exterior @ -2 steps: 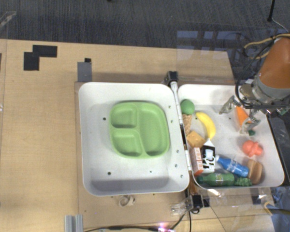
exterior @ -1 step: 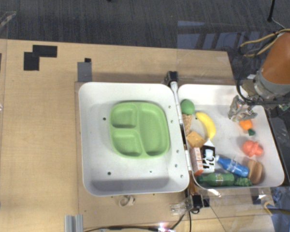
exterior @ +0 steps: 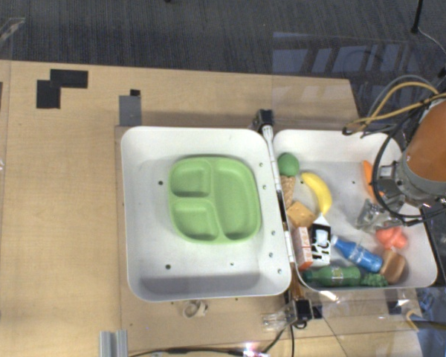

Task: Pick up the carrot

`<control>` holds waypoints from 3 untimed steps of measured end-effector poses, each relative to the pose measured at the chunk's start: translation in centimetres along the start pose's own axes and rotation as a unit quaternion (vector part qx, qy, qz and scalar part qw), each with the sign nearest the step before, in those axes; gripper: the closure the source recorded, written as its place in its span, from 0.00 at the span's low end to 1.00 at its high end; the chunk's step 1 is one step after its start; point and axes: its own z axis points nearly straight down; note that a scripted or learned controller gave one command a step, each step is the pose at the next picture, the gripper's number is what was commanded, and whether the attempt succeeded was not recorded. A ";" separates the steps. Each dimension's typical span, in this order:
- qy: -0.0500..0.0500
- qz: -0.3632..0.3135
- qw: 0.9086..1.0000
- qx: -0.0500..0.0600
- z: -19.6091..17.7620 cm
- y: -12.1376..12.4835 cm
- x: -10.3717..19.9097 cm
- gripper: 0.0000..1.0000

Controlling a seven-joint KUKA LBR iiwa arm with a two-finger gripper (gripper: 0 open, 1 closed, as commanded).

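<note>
hand (exterior: 373, 213): low in the right bin (exterior: 342, 143), just below the carrot (exterior: 366, 172) by the far wall, so you're placed for the grasp | grip: you cannot tell, nothing seen held | right bin: banana (exterior: 317, 192), green ball (exterior: 288, 163), blue bottle (exterior: 358, 255) | left bin (exterior: 145, 274): green divided plate (exterior: 212, 199)

the scene is evenly and fairly brightly lit, seemingly from overhead. the left bin (exterior: 145, 222) shows a soft grey shadow along its inner near wall, and the green tray (exterior: 212, 198) casts almost none. pale bluish reflections lie across the bench (exterior: 67, 222) behind the right bin (exterior: 342, 143), perhaps glare from a clear panel. the picture is slightly soft throughout, with small items in the right bin hard to resolve. the floor beyond is dim.
</note>
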 end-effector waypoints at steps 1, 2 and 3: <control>0.000 -0.001 1.000 -0.001 0.2 0.1 0.0 0.00; 0.000 0.064 0.998 0.000 0.2 -10.3 -4.9 0.00; -0.005 0.065 0.998 0.005 -1.3 -10.7 -5.1 1.00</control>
